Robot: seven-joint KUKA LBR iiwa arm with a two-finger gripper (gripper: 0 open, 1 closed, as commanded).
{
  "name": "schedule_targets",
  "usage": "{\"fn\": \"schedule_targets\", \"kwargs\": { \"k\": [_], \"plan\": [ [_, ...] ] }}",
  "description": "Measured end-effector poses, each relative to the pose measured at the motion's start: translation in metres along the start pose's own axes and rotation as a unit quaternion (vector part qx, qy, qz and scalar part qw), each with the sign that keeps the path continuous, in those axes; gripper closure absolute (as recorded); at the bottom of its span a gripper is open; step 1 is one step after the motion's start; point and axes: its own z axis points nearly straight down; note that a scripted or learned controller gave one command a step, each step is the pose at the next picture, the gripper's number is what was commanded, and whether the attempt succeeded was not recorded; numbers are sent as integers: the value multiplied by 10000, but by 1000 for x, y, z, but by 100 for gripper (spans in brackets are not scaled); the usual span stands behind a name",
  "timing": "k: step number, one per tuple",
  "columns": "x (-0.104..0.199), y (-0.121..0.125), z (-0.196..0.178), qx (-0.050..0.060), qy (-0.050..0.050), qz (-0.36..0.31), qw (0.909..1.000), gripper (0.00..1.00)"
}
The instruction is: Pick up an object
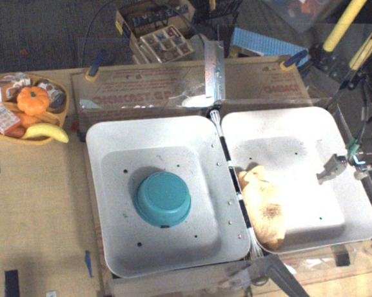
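A teal bowl [163,199] lies upside down in the middle of the left bin [108,145]. A tan, brown-mottled object [264,207] rests against the left wall of the right bin [287,123], reaching toward its near corner. My gripper [331,168] pokes in over the right bin's right side, low above the floor. It is well apart from the tan object, with bare bin floor between them, and nothing shows in its grasp.
A yellow dish [3,128] with toy fruit, a banana and a small pumpkin, stands at the bench's far left. A cardboard wall [142,93] runs behind both bins. Cables and clamps [361,155] sit along the right bin's outer edge.
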Motion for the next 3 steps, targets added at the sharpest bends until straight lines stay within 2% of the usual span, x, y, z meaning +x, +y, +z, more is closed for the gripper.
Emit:
{"fn": "schedule_targets", "kwargs": {
  "k": [1,2,3],
  "plan": [
    [-1,29,27,-12,-5,-679,9977,0],
    [59,68,112,-10,-6,-467,9989,0],
    [52,41,127,-12,-5,-1315,9913,0]
  ]
}}
